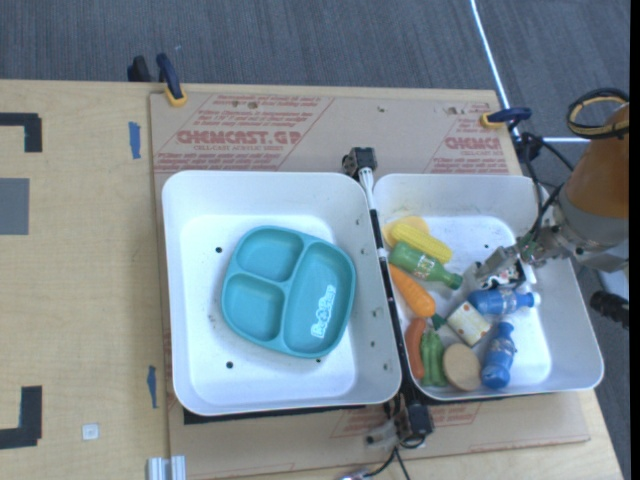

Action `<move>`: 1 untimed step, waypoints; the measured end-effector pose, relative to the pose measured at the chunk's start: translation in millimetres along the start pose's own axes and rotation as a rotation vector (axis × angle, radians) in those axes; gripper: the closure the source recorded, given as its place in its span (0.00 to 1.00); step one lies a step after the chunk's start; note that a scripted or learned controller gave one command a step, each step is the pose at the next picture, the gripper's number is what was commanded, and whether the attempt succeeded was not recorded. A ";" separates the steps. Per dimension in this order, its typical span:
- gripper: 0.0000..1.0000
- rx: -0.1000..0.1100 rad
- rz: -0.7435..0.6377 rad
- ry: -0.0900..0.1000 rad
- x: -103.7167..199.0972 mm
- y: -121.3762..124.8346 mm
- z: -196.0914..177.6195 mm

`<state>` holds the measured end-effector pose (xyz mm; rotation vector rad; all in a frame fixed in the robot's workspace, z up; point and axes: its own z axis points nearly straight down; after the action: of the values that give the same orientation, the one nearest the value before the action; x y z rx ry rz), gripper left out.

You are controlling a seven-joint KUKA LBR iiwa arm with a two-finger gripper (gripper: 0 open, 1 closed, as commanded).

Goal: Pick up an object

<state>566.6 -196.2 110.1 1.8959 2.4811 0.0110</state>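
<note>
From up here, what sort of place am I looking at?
Probably a robot test bench in a lab. Two white bins sit on a clamped board, the right one full of toy food and small bottles, the left holding a blue divided plate, with a robot arm reaching in.

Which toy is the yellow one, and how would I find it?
Look in the right bin, the one full of toys. At its far left corner lies the yellow corn, just above the green bottle. It is the only yellow toy there.
</note>
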 end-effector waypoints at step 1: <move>1.00 -0.009 0.001 -0.013 -4.2 1.9 -13.3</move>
<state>569.2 -199.7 123.5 1.8874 2.4674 0.0100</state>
